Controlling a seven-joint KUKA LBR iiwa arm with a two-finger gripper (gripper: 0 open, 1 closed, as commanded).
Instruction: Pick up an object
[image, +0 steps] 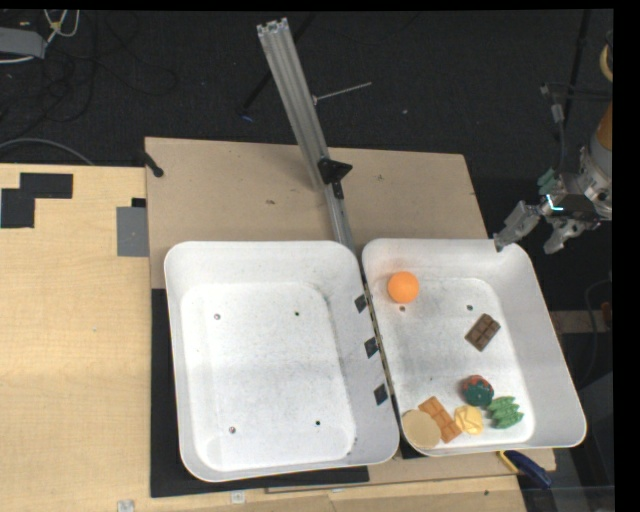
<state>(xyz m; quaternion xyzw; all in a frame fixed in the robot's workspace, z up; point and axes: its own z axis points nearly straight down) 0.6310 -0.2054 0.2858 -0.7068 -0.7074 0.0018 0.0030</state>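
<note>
Fingers on my hand spread apart with nothing between them, just off the far right corner of the right bin. Inside that bin: orange ball near its far left, brown block mid-right, small toys clustered along its near edge.

Two white bins speckled with small dark dots sit on a pale wood tabletop, the one at three o'clock holding an orange ball, brown block, green toy, yellow piece and tan disc.
</note>
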